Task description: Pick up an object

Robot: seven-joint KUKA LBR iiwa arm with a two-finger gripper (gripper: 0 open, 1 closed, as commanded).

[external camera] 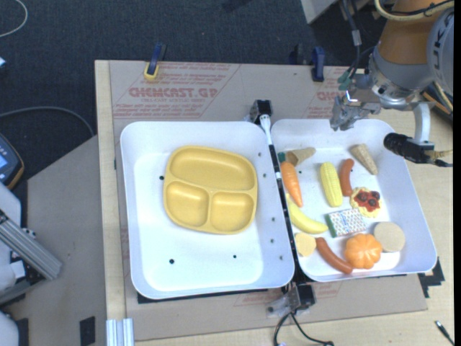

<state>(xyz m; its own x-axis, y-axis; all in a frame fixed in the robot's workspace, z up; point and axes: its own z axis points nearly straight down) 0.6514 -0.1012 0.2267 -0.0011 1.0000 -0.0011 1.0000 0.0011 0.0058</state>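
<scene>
Here, in the camera view, the tool [344, 116] is seen in the upper right of the frame, hanging over the far rim of the right bin [421, 225]. Its two fingers point down with a narrow gap between them, and nothing is seen held in that gap; whether the tips touch the bin rim cannot be told.

The objects to be picked are gathered in the right bin. A carrot [291, 182] is laid along the bin's left side, with a banana [307, 222] just below it. A corn cob [330, 184] and a red sausage [347, 176] are placed side by side near the middle. A small pumpkin [362, 251] is found toward the lower right, beside a pale round disc [389, 236]. A beige wedge [364, 158] lies nearest the tool, apart from it.

In the left bin [137, 215] a yellow divided plate [211, 189] is set, left of centre in the frame. Both bins are carried by the desk [115, 92].
</scene>
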